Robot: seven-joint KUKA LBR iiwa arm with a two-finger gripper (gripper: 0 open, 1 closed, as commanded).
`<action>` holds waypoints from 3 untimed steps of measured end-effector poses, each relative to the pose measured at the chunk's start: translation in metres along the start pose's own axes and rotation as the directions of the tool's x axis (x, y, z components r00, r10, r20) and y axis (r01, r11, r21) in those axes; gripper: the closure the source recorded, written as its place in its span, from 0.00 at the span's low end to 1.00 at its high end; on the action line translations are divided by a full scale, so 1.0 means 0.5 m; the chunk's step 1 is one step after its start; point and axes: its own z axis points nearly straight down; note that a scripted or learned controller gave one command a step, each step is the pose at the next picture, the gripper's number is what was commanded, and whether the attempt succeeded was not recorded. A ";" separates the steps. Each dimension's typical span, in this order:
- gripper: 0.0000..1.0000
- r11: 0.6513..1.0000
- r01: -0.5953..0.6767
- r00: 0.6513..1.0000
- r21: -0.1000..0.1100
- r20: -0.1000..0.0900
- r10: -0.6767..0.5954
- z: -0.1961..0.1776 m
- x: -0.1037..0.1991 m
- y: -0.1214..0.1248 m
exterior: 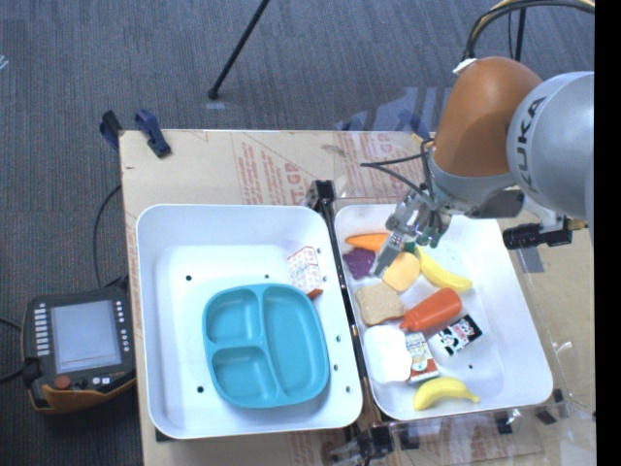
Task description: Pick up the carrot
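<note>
The carrot (367,242) is a small orange piece lying at the far left end of the right bin (514,299), close to the divider. My gripper (408,239) hangs just to the right of the carrot, over the back of that bin, tilted down to the left. Its fingers stand apart with nothing between them; one fingertip (392,257) points down beside a purple piece (358,264). The carrot lies free on the bin floor, apart from the fingers.
Around the carrot lie a yellow chunk (401,272), a banana (445,276), a bread slice (378,305), an orange-red bottle (432,309), cartons (454,336) and a second banana (442,392). The left bin (165,260) holds a blue divided plate (265,344) and a small carton (306,269).
</note>
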 end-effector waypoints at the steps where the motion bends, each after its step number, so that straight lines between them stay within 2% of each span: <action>1: 0.00 1.000 -0.014 1.000 0.001 0.000 0.014 0.082 -0.061 -0.076; 2: 0.00 1.000 0.018 1.000 0.001 -0.001 -0.018 0.189 -0.032 -0.055; 3: 0.00 0.978 -0.210 0.978 0.000 -0.004 0.210 0.189 -0.036 -0.050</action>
